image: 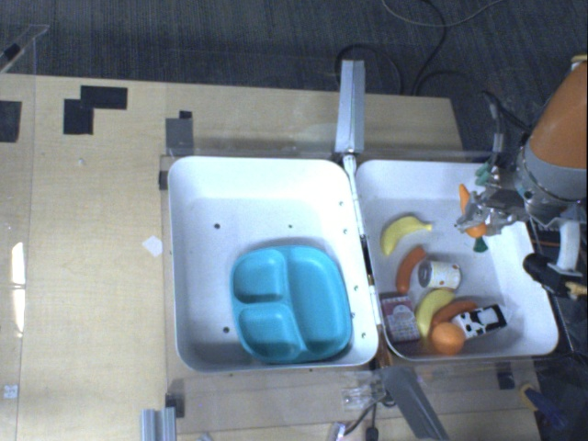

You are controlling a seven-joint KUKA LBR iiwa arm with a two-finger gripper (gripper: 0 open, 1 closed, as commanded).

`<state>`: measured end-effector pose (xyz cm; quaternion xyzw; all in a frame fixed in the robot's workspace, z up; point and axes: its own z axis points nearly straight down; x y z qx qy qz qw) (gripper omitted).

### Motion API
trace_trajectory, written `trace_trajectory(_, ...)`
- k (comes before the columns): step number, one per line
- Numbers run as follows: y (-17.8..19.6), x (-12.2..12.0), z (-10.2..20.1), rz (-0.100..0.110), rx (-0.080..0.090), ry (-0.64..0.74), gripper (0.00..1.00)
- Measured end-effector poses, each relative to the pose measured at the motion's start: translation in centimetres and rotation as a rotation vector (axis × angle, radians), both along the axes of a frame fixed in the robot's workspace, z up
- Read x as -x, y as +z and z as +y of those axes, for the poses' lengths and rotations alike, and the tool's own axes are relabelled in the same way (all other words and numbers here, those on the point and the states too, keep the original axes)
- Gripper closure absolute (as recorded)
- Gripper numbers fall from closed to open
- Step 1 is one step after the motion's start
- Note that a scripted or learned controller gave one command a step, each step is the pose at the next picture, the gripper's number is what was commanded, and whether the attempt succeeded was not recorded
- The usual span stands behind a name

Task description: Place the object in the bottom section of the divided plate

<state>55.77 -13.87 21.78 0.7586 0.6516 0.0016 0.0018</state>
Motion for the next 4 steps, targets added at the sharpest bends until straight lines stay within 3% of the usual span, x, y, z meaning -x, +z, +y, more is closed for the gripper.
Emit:
trace_trajectory(1, -9.3, -2.6, -0.2, 0.005, -0.001, -0.082, 1.00)
trace_trajectory(2, 6.6, -5.7, -0.5, 0.000, -0.001, -0.373, 1.00)
trace_trajectory(3, 0.3, -3.1, 4.4, 0.005, -0.002, -0.633, 1.00)
trace_trajectory(4, 1.3, -3.3, 4.5, 0.003, -0.002, -0.622, 1.00)
